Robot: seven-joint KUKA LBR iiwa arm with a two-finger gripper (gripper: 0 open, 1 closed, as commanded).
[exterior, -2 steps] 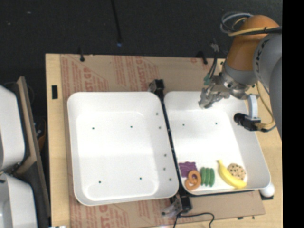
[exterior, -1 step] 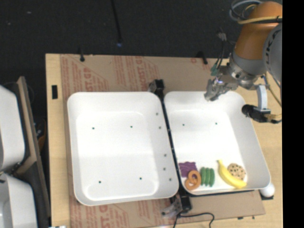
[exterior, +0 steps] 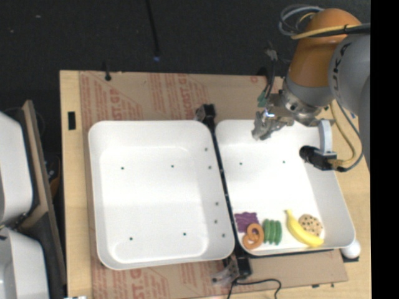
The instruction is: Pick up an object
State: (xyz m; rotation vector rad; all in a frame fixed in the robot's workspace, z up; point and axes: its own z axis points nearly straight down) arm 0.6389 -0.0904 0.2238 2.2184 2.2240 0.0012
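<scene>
- The pincer (exterior: 269, 128) hung over the far edge of the right bin (exterior: 293, 185), and nothing showed between its tips; whether it was released or clenched could not be told from this slant.
- The things to pick lay huddled at the near edge of that bin, well apart from the pincer: a purple piece (exterior: 247, 220), an orange ring (exterior: 254, 236) touching it, a green piece (exterior: 272, 230) just beside the ring, then a banana (exterior: 299, 232) with a round cookie (exterior: 310, 224) resting against it.
- The likeliest trouble, as I judged it, was crowding: a descent onto the ring or the green piece could catch two things at once, or nudge a neighbour aside and leave the pincer with nothing.
- The row sat close to the bin's near wall, so a tip coming down there could strike the rim or pin a piece against it rather than close around it.
- The ring and cookie looked flat and low, which would give little to grip; the banana's curve could let it roll out.
- A black cable (exterior: 333, 161) looped near the wrist and might drag over the bin's right side during a long reach.
- The left bin (exterior: 153, 192) sat beside the right one, on a bench (exterior: 156, 98) topped with printed cardboard.
- Beyond the bench the room was dark.
</scene>
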